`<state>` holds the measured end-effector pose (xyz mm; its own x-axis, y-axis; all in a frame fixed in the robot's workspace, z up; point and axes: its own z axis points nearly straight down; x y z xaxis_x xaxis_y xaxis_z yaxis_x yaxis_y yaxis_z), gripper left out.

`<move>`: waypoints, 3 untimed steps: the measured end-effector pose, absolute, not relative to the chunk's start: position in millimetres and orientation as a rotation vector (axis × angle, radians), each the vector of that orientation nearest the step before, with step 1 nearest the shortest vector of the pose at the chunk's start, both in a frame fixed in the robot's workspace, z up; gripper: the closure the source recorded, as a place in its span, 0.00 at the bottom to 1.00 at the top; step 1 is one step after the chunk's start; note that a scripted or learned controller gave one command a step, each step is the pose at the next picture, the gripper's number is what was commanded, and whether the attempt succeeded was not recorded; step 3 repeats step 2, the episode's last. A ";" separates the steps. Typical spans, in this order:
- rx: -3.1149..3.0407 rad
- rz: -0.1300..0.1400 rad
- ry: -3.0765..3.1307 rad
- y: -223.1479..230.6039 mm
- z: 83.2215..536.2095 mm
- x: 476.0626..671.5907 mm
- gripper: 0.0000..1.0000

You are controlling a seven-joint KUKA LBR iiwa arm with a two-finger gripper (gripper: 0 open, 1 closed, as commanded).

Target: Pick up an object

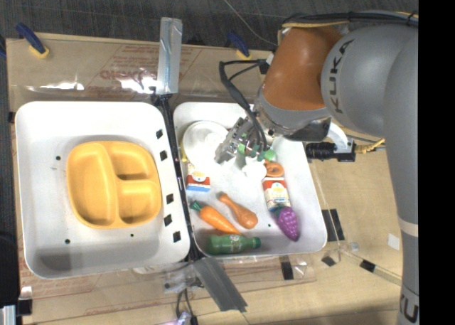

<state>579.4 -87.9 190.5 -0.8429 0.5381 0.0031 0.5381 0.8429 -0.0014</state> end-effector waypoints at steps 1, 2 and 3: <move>-1.263 0.001 -2.883 -136.6 246.4 649.3 1.00; -1.198 0.001 -2.898 -52.6 189.7 597.9 1.00; -1.198 0.001 -2.898 -52.6 189.7 597.9 1.00</move>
